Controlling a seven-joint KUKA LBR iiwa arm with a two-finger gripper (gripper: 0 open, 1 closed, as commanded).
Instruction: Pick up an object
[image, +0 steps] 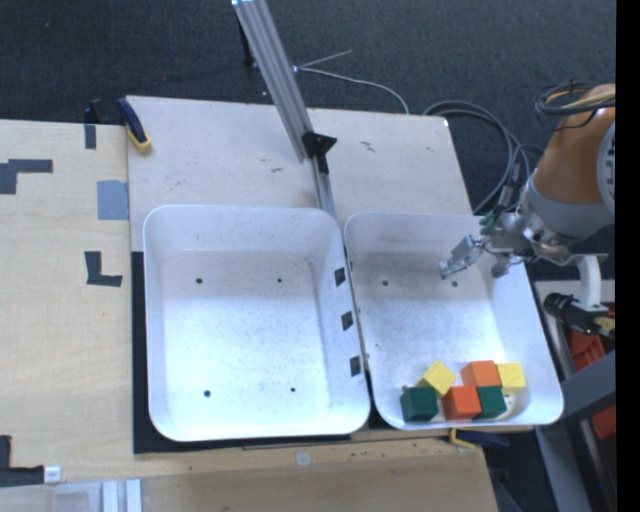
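the gripper (458, 262) hangs over the right bin (400, 255), up by its far edge, on the side nearest the arm (575, 170). can't tell whether it's released or clenched, it's too small and side-on from here, and nothing shows in it. the blocks sit bunched in the bin's near right corner: a yellow block (438, 377), an orange block (482, 373), another yellow one (511, 376), a green block (420, 403), a red-orange block (462, 401) and a 2nd green one (491, 400), most touching. so the pile lies well apart from the gripper, toward the near edge, almost straight down the bin w/ little sideways shift. they're cubes, so no long axis to line up on. i'd guess the yellow block on the pile's far side is the easiest reach.
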